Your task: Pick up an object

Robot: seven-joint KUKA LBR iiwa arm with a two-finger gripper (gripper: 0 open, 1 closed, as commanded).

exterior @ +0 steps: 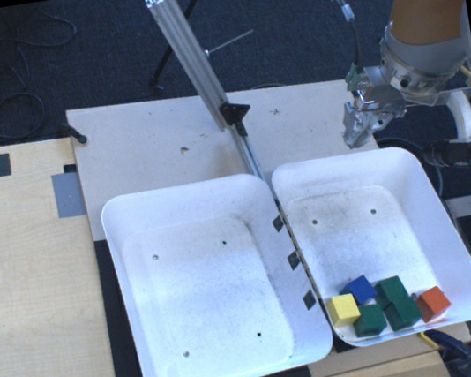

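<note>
Floor's a dark blue carpet (107, 61) with black cables (16, 108) snaking across it up top. A pale wood worktop (29, 289) with grey patches fills the left side, next to a white board (148, 144), and a slanted aluminium rail (191, 56) sticks up from that. Lighting's pretty even.

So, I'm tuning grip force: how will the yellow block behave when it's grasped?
The yellow block looks rigid with flat faces, so it probably won't roll or deform. It sits tight against the blue block and a green block, so fingers may nudge those neighbours.
</note>
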